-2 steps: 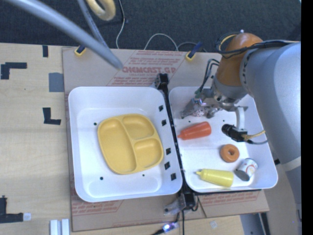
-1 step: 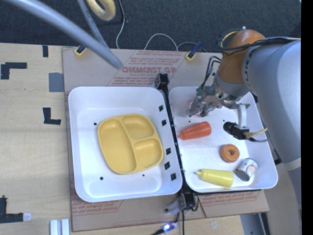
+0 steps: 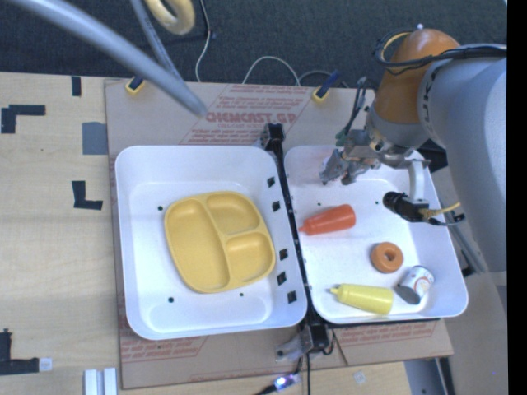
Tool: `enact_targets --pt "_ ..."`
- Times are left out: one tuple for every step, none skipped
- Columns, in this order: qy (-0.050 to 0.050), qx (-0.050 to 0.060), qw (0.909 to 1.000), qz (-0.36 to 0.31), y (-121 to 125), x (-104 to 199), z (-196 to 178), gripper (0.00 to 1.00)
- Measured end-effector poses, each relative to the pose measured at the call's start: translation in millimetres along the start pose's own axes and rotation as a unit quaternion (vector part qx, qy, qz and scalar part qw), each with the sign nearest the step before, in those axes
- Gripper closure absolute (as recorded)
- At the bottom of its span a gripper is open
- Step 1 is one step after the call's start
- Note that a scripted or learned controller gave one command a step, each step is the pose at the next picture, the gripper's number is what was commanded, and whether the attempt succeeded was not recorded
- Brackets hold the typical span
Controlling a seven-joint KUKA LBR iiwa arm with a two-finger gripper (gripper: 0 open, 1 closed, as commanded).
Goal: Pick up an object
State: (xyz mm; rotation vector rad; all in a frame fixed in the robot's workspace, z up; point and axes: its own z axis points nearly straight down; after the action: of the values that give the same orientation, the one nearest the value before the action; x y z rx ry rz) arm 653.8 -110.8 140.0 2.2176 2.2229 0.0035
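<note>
Hand (image 3: 340,174) hangs over the right bin's (image 3: 445,303) far end, apparently holding nothing; finger spread cannot be told. Orange carrot (image 3: 328,220) lies just below it, ring (image 3: 386,257) and yellow bottle (image 3: 363,298) nearer.

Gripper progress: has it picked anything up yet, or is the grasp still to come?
Nothing is picked up yet. The gripper is over the right bin, nothing between its fingers. The carrot, donut, mustard bottle and can lie loose. Descent, grasp and lift remain.

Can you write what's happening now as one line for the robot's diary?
pincer above right bin | holding nothing seen | carrot, donut, yellow bottle lying there
</note>
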Motion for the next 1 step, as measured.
enact_targets --pt "0.000 0.000 1.0000 0.001 -1.0 -5.2 -44.5 1.00"
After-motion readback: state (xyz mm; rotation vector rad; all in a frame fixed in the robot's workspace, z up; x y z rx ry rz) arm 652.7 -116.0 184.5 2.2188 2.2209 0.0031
